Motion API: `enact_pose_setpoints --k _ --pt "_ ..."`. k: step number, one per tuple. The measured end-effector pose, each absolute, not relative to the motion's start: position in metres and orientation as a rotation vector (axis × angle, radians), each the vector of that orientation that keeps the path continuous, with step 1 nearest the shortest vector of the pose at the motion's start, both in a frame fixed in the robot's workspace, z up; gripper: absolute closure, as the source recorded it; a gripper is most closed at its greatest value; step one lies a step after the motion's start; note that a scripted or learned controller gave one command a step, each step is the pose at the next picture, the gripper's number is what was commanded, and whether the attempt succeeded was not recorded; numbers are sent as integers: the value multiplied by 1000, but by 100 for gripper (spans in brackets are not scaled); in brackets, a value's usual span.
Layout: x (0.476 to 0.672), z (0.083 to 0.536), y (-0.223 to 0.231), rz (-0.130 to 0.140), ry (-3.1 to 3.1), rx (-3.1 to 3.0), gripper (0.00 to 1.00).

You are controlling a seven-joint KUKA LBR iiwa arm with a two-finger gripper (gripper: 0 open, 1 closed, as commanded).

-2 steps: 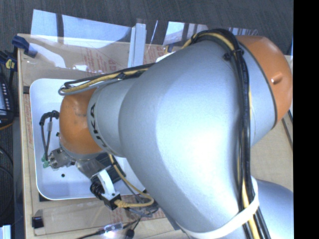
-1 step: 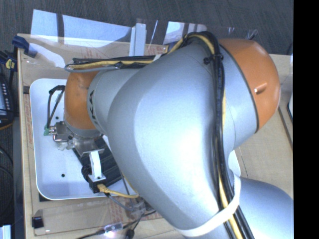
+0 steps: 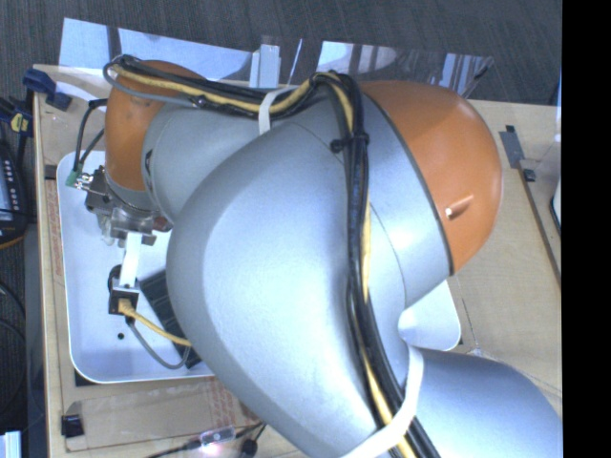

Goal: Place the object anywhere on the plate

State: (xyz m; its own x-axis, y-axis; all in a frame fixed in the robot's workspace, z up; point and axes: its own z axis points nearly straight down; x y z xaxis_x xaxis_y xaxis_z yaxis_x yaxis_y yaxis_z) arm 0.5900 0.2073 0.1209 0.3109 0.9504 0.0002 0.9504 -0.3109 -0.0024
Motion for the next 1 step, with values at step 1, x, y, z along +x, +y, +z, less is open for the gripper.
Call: enact_pose_setpoints --k 1 --pt "533 222 115 4 -2176 -2262 100"
